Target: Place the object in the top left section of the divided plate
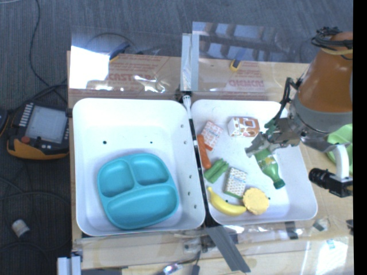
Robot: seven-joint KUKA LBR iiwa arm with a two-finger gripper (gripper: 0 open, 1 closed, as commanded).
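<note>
Left white bin (86, 130): teal three-section divided plastic plate (137, 191), lying flat, top left section bare.

Right white bin (298, 211): yellow toy banana (225, 205), round tan biscuit (256, 200), speckled cracker packet (235, 181), green block (215, 170), orange stick (205, 155), small red-and-white packet (211, 134), white-and-orange carton (242, 126), green plastic bottle (270, 169).

Tool (265, 145): low over the bottle's upper end, apparently the object meant; its opening cannot be judged, dark parts blurring together.

Handling note: centre on the bottle's body, close firmly, lift clear of the dividing wall, then carry to the plate's top left section.
</note>
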